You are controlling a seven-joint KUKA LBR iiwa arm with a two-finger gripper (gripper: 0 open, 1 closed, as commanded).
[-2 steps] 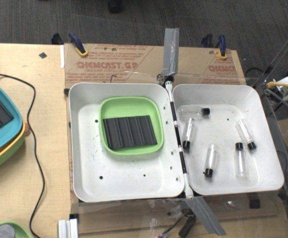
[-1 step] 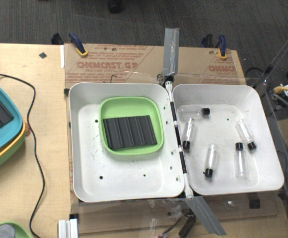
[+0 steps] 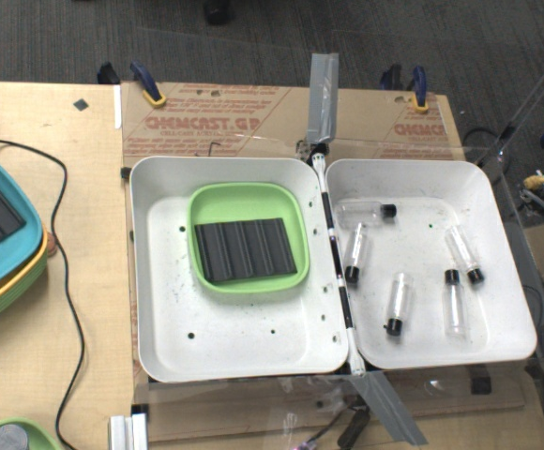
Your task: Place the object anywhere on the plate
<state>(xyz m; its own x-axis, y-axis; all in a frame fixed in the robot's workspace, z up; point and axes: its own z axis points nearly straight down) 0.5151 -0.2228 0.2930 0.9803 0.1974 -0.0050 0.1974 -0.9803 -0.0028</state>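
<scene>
A green square plate (image 3: 249, 204) lies in the left white bin (image 3: 159, 289), toward its back. A dark ribbed rectangular pad (image 3: 246, 249) rests on the plate. In the right white bin (image 3: 497, 336) lie several clear plastic tubes with black caps: one near the back (image 3: 370, 214), one by the left wall (image 3: 355, 251), one in the middle (image 3: 396, 303), and two at the right (image 3: 463, 251) (image 3: 454, 303).
Cardboard (image 3: 253, 115) lies under the bins, held by blue clamps (image 3: 146, 82) at the back. Stacked teal and green plates (image 3: 5, 242) stand at the far left of the wooden bench, with a black cable (image 3: 66, 279) running past them.
</scene>
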